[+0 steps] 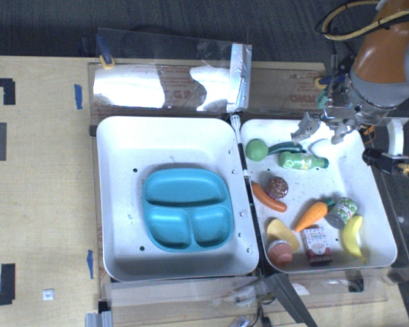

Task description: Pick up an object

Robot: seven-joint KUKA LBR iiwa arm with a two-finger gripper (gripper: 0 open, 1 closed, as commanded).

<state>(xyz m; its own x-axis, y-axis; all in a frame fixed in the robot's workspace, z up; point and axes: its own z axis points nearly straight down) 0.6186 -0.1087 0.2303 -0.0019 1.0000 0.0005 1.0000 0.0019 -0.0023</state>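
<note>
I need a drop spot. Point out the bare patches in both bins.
Left bin: bare floor rings the blue tray, widest along the far wall. Right bin: bare strip between the green bottle and the banana. Its near half is crowded.

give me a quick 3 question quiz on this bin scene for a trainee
1. True or false: the blue tray lies in the right bin.
2. What lies closest to the gripper: A banana, B green bottle, C carrot?
3. Are the gripper's fingers spread or closed?

Key: 1 false, it lies in the left bin. 2 B. 3 spread, with nothing between them.
</note>
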